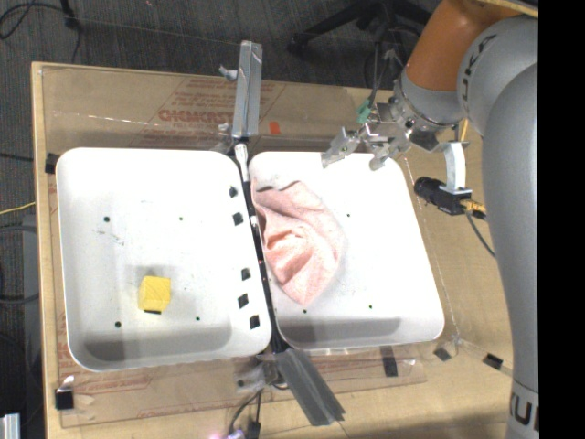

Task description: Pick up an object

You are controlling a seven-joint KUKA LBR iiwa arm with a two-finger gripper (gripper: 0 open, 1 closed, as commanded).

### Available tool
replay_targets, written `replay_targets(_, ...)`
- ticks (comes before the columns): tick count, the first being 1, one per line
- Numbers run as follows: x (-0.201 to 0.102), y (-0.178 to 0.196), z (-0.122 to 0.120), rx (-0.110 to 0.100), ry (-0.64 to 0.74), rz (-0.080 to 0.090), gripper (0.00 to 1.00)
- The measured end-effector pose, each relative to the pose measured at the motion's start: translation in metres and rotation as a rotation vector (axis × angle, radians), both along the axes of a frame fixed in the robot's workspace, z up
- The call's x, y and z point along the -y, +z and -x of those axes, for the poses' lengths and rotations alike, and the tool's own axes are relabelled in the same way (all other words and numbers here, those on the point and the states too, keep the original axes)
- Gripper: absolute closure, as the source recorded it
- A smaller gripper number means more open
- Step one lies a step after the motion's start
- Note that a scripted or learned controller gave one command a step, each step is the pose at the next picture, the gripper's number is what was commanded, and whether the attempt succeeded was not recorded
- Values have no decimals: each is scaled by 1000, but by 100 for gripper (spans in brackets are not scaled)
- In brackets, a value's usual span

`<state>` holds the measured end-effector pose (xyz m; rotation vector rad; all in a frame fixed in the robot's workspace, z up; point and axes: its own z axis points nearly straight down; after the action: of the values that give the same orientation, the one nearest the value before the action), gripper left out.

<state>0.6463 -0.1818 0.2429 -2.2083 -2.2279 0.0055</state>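
A crumpled pink cloth [297, 239] lies in the right bin [402, 282], against its left wall. A small yellow block [154, 294] sits in the left bin [91, 199], toward the front. My gripper [355, 155] hangs over the far edge of the right bin, up and to the right of the cloth and apart from it. Its two fingers are spread open with nothing between them.
A metal divider bar [247, 99] runs between the two bins. The bench's wooden border [137, 99] surrounds the bins. The grey arm [512, 154] with its orange band comes in along the right side.
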Motion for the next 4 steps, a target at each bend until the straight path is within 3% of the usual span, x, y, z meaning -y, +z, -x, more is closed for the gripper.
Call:
replay_targets(1, -15, -151, -11, 6, -66, 2, 0)
replay_targets(2, -46, -151, 0, 0, -62, 1, 0)
replay_targets(3, -46, -142, 0, -3, -57, 0, 100)
replay_targets(4, -64, -44, -9, 4, -77, 1, 100)
